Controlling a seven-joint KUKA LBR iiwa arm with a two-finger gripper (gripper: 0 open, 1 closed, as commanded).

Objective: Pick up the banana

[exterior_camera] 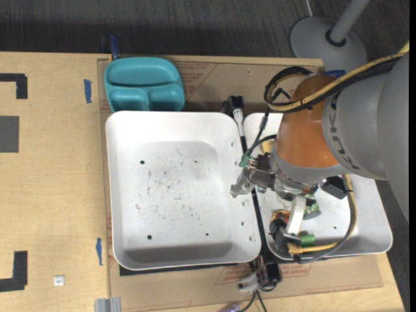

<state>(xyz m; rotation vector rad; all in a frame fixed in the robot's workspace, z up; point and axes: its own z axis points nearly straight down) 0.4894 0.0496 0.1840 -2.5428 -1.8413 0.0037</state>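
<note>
1. We count two white bins: the left bin (130, 239), its floor scuffed with dark marks, and the right bin (380, 236).
2. One arm (305, 135) covers much of the right bin, with the gripper (296, 223) low inside it near a small green thing (307, 240).
3. We cannot tell whether the gripper is released or clenched, nor where the banana lies.
4. One teal tray (144, 83) sits behind the left bin.

One fixed camera looks down at a slant on the surface (52, 174); both white bins (175, 187) sit mid-frame. The arm (364, 129) enters from the right, close.
</note>
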